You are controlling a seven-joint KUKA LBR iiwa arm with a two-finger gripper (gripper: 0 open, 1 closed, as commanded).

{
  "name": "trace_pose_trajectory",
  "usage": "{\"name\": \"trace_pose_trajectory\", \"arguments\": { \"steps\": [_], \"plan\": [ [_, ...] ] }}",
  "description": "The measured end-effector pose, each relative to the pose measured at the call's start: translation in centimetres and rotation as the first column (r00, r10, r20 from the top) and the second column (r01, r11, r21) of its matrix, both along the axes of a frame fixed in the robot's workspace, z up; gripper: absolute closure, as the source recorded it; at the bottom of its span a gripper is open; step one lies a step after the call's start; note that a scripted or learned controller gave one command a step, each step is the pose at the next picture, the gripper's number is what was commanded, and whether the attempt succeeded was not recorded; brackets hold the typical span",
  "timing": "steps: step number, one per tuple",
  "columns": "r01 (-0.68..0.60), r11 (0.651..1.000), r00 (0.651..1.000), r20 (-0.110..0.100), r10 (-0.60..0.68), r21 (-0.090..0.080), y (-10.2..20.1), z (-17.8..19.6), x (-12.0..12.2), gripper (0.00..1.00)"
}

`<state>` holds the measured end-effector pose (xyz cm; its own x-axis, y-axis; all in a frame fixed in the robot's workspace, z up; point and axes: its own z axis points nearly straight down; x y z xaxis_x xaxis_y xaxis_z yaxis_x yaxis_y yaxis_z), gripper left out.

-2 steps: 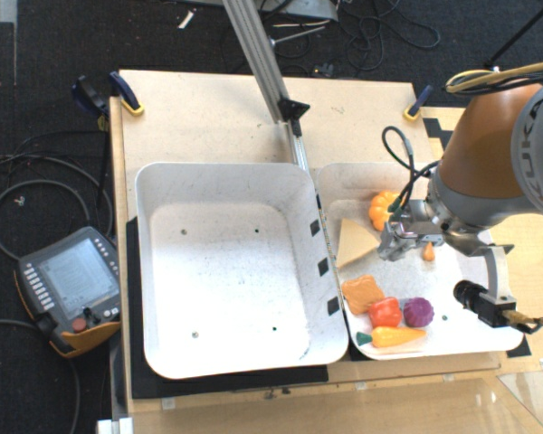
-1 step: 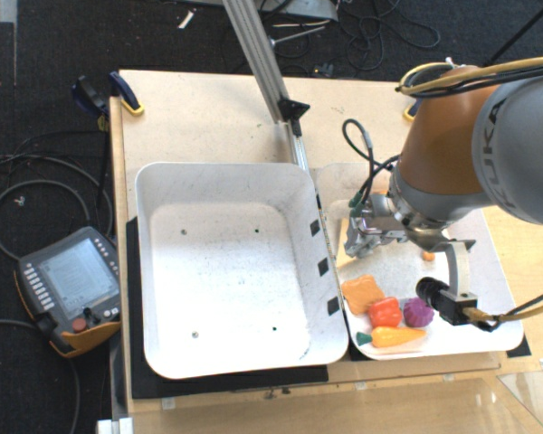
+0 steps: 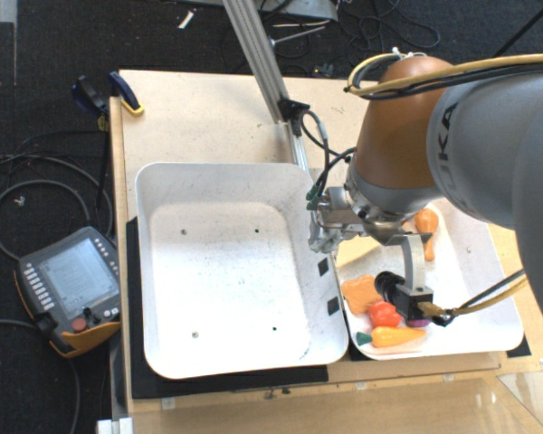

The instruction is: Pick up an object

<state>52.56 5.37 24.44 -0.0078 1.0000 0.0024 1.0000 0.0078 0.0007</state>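
The right bin [image 3: 478, 283] holds several small things near its front. They are an orange block [image 3: 359, 290], a red piece [image 3: 385, 315], a yellow-orange piece [image 3: 399, 336], a small green bit [image 3: 364, 339] and a purple bit [image 3: 420, 322]. An orange carrot-like piece [image 3: 426, 221] lies further back, partly hidden by the arm. My gripper [image 3: 324, 231] hangs over the left rim of the right bin, behind the orange block. The wrist hides much of that bin. I see nothing held in the gripper.
The left bin [image 3: 147, 188] stands beside the right one. A slanted metal bar [image 3: 258, 48] rises from the bench behind the bins. A blue and yellow clamp [image 3: 122, 93] sits at the bench's back left corner. A pendant [image 3: 71, 283] lies on the floor.
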Motion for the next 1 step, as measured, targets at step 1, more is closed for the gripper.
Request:
{"name": "trace_pose_trajectory", "arguments": {
  "steps": [1],
  "plan": [
    [0.0,1.0,1.0,-0.004,0.0,-0.002,4.36,-1.4,-0.43,1.0]
  ]
}}
